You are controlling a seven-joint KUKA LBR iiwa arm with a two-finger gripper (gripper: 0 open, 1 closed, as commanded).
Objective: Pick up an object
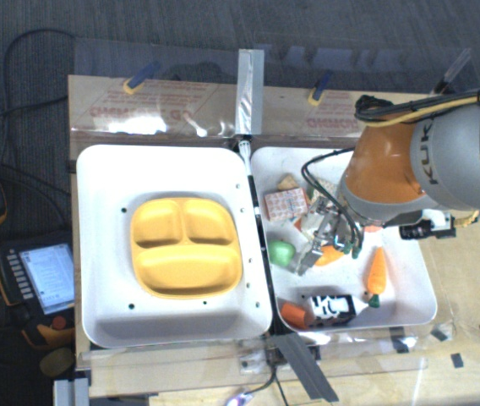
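Observation:
My gripper (318,242) reaches down into the right bin (409,303), near its middle. Just left of it lies a small green ball (281,252). An orange piece (333,257) shows right beside the gripper's tip, partly hidden by it. Further right lies a toy carrot (377,272) with a green end. A pink patterned packet (284,204) sits up and left of the gripper. Whether anything is held cannot be made out.
A black and white item (333,306) and a red-orange piece (293,314) lie at the right bin's front edge. A small beige object (288,182) sits at its back. The left bin (105,184) holds a yellow divided tray (187,245). Cables trail off the arm's wrist.

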